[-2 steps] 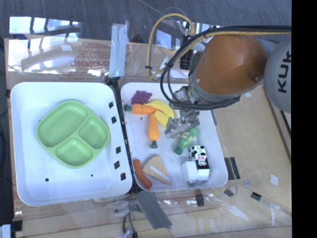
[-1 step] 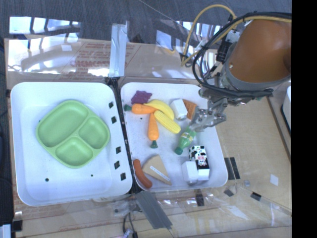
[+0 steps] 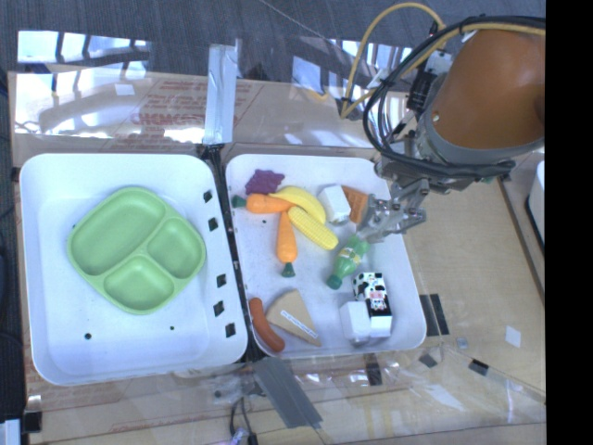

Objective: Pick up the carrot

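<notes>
Two carrots lie in the right bin. One carrot points toward the front, its green tip at the near end. The other carrot lies crosswise next to the purple grapes. My gripper hangs low over the bin's right side, beside an orange wedge and a white block. It is well to the right of both carrots, with a banana and a corn cob in between. Nothing shows in its grasp.
A green bottle, a cow-print carton, a white cube, a sandwich wedge and a sausage fill the bin's front. The left bin holds a green divided plate.
</notes>
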Available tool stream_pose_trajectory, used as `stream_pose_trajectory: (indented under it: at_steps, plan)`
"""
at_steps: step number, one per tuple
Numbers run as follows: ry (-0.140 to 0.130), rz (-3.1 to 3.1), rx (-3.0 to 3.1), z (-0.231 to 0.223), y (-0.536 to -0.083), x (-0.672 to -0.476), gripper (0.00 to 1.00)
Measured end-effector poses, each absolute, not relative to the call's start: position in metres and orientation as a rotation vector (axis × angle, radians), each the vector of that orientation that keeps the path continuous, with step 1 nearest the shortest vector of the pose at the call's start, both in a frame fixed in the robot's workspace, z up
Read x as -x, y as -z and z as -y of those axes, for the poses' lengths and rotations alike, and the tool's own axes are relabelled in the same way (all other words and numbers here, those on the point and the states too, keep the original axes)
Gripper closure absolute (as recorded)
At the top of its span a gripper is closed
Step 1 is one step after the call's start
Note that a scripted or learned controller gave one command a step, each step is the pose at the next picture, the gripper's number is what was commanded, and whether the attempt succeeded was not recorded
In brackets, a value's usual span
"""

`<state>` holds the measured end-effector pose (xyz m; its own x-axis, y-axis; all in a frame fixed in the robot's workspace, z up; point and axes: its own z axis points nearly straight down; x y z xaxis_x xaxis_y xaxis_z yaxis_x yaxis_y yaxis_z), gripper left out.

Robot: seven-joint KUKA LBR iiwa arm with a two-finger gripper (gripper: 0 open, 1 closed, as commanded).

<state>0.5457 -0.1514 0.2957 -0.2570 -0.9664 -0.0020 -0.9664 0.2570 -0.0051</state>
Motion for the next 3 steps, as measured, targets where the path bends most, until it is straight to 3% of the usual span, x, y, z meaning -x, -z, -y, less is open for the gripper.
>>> stream_pose_trajectory:
  at_steps: [1,2,3]
  plan:
    - [0.004,-2.068,2.362,0.210,-0.300,-0.526,1.00]
    - [-0.016,-2.144,2.298,0.200,-0.196,-0.475,1.00]
    - [0.007,-2.319,2.116,0.201,-0.283,-0.479,1.00]
